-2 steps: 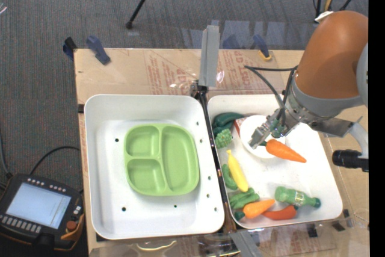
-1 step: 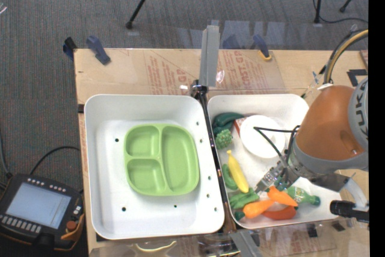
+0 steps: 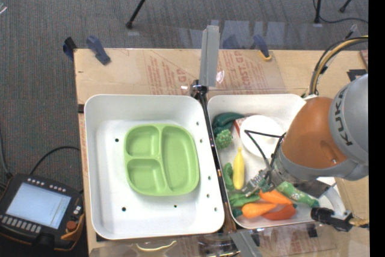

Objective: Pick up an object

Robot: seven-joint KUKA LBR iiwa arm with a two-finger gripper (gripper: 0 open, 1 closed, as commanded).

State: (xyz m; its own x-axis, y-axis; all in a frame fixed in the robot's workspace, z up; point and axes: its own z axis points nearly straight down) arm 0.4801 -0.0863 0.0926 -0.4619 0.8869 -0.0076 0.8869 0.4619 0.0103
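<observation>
Hand point(image 3: 263, 179) low in the right bin point(image 3: 301, 102), over the toy food; whether spread or pinched cannot be told. Nearest targets: yellow corn cob point(image 3: 239, 168), orange carrots point(image 3: 267, 209) just below it. Best to settle on one item, descend centred, avoid nudging the white plate point(image 3: 260, 129). Green divided plate point(image 3: 161, 159) alone in the left bin point(image 3: 99, 129).

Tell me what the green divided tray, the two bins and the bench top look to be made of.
Green divided tray: likely moulded plastic, matte, with rounded compartment walls and uniform colour. Left bin and right bin: probably thin formed plastic, smooth white with a slight sheen and rounded corners. Bench top: looks like printed cardboard or board under a clear sheet; uncertain.
</observation>
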